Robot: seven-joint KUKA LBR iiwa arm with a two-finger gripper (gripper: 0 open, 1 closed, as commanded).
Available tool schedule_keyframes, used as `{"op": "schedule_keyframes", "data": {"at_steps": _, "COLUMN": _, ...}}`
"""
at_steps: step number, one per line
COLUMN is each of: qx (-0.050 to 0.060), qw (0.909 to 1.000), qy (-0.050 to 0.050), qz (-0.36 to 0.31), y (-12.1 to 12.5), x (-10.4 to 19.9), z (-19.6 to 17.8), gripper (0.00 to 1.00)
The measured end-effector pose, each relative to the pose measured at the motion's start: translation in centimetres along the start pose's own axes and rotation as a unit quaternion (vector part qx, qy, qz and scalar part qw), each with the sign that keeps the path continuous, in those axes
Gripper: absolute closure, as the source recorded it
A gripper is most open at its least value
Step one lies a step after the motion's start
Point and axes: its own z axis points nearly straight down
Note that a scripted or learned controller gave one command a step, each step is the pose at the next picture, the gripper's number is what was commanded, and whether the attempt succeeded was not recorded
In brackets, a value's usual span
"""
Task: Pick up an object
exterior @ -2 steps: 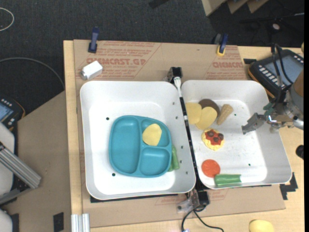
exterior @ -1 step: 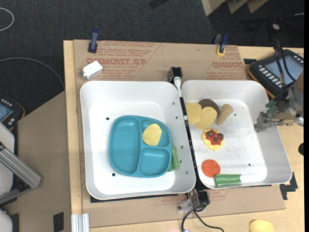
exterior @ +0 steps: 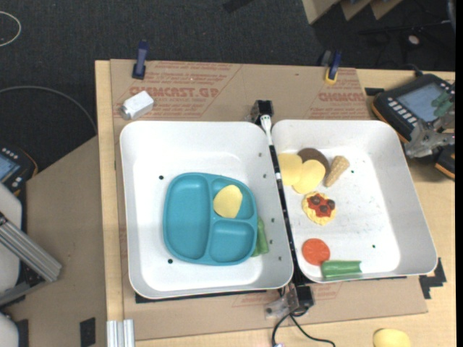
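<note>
Toys lie in the right bin (exterior: 391, 194), clustered along its left wall and near edge: a yellow heart (exterior: 302, 172) over a brown piece (exterior: 315, 155), a cone (exterior: 336, 170), a small pizza (exterior: 319, 207), a red disc (exterior: 315, 251) and a green pod (exterior: 341, 268). The pod's long axis runs left to right along the near rim. The left bin (exterior: 145, 157) holds a blue tray (exterior: 192, 219) with a yellow piece (exterior: 228, 201) in its upper compartment. Since the arm enters from the right, I judge the right-bin toys nearer its reach, with bare bin floor between them and that side. I cannot tell the state of the tool.
</note>
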Motion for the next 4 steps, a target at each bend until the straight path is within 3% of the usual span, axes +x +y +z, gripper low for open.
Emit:
{"op": "schedule_keyframes", "data": {"at_steps": 1, "qx": -0.001, "qw": 1.0000, "qy": -0.001, "qz": 0.002, "y": -0.3, "x": 0.5, "z": -15.5, "gripper": 1.00}}
{"op": "schedule_keyframes", "data": {"at_steps": 2, "qx": 0.015, "qw": 0.9999, "qy": 0.003, "qz": 0.004, "y": -2.3, "x": 2.0, "z": -6.3, "gripper": 1.00}}
{"op": "schedule_keyframes", "data": {"at_steps": 3, "qx": 0.017, "qw": 0.9999, "qy": 0.003, "qz": 0.003, "y": -2.4, "x": 4.2, "z": 4.1, "gripper": 1.00}}
{"op": "schedule_keyframes", "data": {"at_steps": 4, "qx": 0.000, "qw": 1.0000, "qy": 0.000, "qz": 0.002, "y": -1.4, "x": 5.8, "z": -11.9, "gripper": 1.00}}
